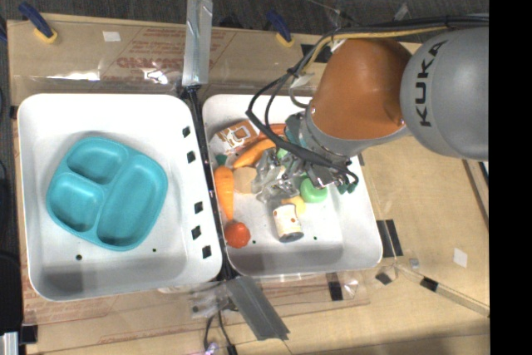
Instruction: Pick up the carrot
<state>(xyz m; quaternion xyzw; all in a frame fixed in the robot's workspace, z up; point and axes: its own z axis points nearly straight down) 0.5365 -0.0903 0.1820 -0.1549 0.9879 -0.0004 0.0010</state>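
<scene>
i see the carrot (224, 193) along the right bin's (366, 241) left wall, apart from the gripper (278, 179) at mid-bin; finger state: cannot tell.

**One fixed eye above my bench**

I have a single camera, mounted above the bench and looking down at a slant, far enough back to take in both bins. My arm (432, 96) enters from its right side, so the right bin (366, 237) lies beneath my wrist and the left bin (33, 179) sits beyond my reach side, across the frame. My wrist's bulk hides part of the nearer bin.
</scene>
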